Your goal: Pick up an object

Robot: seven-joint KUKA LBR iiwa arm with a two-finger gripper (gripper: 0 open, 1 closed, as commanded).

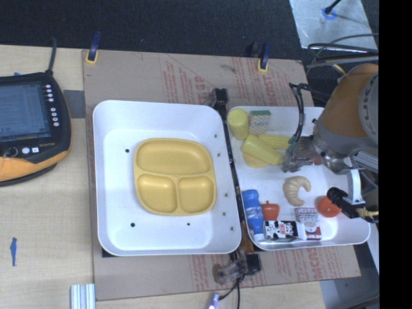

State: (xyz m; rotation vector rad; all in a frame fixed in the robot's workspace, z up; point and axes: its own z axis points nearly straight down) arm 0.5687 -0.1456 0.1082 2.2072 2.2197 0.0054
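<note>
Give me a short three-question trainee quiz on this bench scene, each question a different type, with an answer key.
1. True or false: the yellow divided tray lies in the left bin.
2. Multiple choice: which item lies nearest the end effector? A) blue bottle B) yellow block C) cow-print carton
3. Fill in: the pale, curved pastry in the right bin is a ____.

Key: 1. True. 2. B, the yellow block lies just to the left of the end effector in the camera view. 3. Croissant.
</note>
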